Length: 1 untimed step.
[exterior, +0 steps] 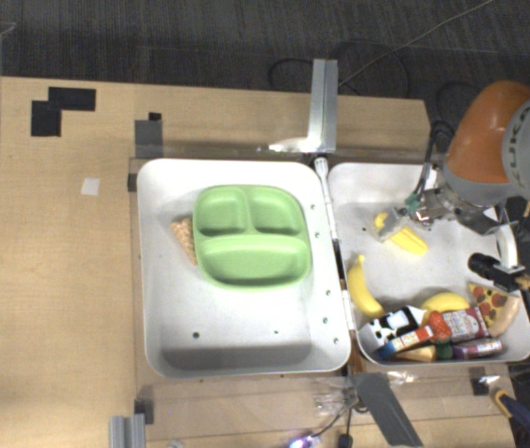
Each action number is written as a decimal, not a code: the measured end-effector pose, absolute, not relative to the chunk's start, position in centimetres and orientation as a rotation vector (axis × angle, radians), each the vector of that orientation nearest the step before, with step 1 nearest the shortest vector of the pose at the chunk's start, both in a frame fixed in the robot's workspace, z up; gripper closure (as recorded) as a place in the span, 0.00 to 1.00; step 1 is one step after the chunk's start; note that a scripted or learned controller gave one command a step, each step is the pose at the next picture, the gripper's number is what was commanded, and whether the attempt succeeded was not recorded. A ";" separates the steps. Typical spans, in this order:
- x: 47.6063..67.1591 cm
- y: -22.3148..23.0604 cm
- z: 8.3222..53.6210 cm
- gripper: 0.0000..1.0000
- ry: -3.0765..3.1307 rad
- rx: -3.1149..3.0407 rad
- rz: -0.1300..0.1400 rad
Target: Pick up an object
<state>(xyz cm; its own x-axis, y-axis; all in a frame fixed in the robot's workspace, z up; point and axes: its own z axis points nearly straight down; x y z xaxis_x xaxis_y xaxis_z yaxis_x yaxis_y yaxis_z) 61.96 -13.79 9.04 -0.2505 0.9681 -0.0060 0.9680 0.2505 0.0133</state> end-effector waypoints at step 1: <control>62.2 -13.5 10.4 1.00 2.473 1.911 0.021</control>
<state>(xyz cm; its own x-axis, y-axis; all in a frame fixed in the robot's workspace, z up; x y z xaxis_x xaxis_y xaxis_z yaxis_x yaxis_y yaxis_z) 62.25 -13.51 10.36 -0.2522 0.9677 -0.0046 0.9674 0.2522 0.0209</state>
